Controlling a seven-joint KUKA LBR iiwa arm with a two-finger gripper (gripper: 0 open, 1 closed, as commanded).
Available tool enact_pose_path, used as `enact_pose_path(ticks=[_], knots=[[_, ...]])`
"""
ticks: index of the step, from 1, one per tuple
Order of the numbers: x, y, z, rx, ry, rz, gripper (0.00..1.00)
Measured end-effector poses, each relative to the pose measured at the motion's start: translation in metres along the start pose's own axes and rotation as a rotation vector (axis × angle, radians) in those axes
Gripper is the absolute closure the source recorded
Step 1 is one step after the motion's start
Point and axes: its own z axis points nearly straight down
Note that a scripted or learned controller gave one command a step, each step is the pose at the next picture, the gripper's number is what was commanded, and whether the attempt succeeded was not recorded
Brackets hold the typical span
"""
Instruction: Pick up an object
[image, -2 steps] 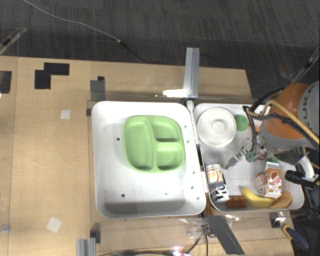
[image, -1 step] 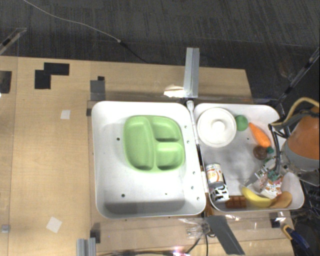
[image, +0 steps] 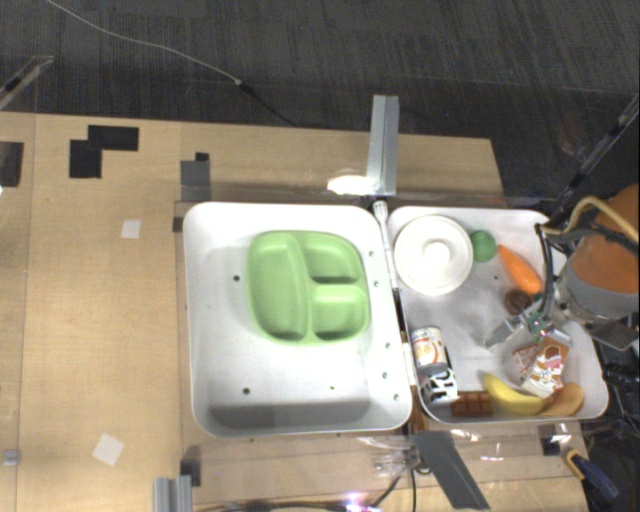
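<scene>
Wooden desk (image: 90, 330) bearing two white bins. Left bin (image: 215, 400): green divided tray (image: 305, 285). Right bin (image: 455, 318): white bowl (image: 433, 253), green ball (image: 484, 246), carrot (image: 519, 268), can (image: 428, 349), banana (image: 512, 394), red-and-white snack packet (image: 541, 366). Claw (image: 535, 326) low over right bin, just above the packet, beside the carrot; whether it grips anything cannot be told.

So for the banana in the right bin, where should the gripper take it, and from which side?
Grip the banana across its middle, coming straight down from above. It lies flat along the right bin's near wall, curving upward at both ends. Its midsection looks the most open; a packet sits close behind, so the fingers would probably have to straddle it front to back.
</scene>
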Motion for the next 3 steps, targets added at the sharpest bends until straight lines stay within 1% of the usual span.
enact_pose_path(ticks=[1, 2, 3], knots=[[0.005, -0.033, -0.001, -0.003, -0.003, 0.021, 0.0], [0.004, -0.012, 0.0, -0.001, -0.003, 0.039, 0.0], [0.002, -0.025, 0.0, -0.004, -0.003, 0.08, 0.0]])
